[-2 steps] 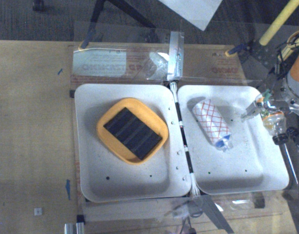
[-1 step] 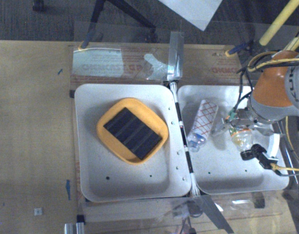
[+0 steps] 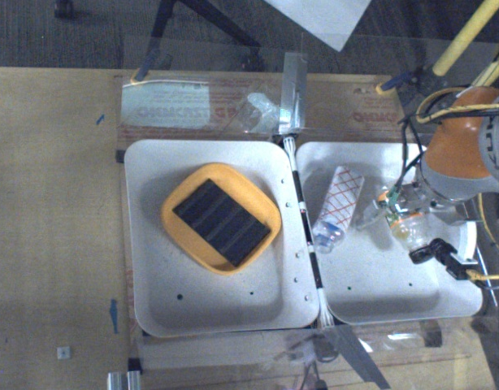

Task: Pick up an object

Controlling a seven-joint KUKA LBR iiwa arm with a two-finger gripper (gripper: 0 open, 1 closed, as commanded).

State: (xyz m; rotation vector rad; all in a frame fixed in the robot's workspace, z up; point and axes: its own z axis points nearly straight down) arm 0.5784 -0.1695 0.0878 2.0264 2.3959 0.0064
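From my feed the gripper (image 3: 396, 211) is down in the right bin (image 3: 379, 299), but I can't tell how it's set. Water bottle (image 3: 329, 234) and checkered pack (image 3: 340, 192) lie just left; an orange tray (image 3: 221, 216) fills the left bin (image 3: 152, 283).

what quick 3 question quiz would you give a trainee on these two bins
1. True or false: the orange tray with the dark ribbed insert lies in the right bin.
2. Which bin holds the plastic water bottle? A left B right
3. Fill in: the end effector hangs over the ____ bin.

Key: 1 false, it lies in the left bin; 2 B; 3 right.
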